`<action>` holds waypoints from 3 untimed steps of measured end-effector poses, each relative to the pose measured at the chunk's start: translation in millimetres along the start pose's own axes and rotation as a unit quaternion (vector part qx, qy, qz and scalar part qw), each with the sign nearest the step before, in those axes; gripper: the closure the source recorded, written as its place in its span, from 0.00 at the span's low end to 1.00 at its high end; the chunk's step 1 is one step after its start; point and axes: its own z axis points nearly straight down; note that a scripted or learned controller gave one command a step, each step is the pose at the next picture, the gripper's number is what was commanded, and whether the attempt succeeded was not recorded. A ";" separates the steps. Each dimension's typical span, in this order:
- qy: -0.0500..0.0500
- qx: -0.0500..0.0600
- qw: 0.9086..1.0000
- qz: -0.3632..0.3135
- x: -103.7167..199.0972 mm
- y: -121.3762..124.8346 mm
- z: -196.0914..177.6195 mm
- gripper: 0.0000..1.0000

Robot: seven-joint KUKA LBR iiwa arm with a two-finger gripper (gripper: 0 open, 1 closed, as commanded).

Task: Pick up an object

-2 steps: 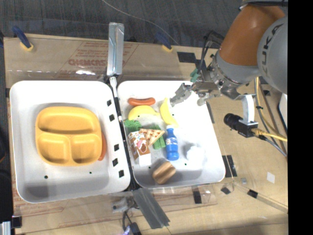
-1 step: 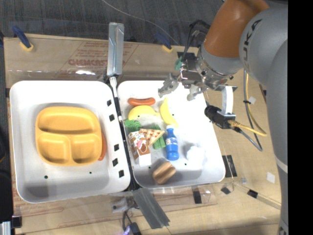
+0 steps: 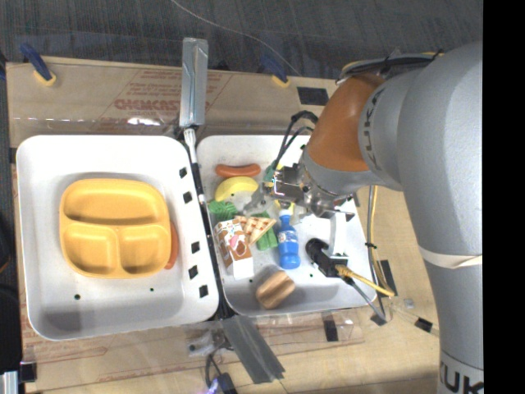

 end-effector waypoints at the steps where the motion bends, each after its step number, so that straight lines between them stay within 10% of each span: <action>1: 0.000 -0.004 1.000 0.005 -50.0 22.3 37.5 0.00; 3: 0.002 -0.005 0.999 0.053 -84.3 -62.6 35.1 0.00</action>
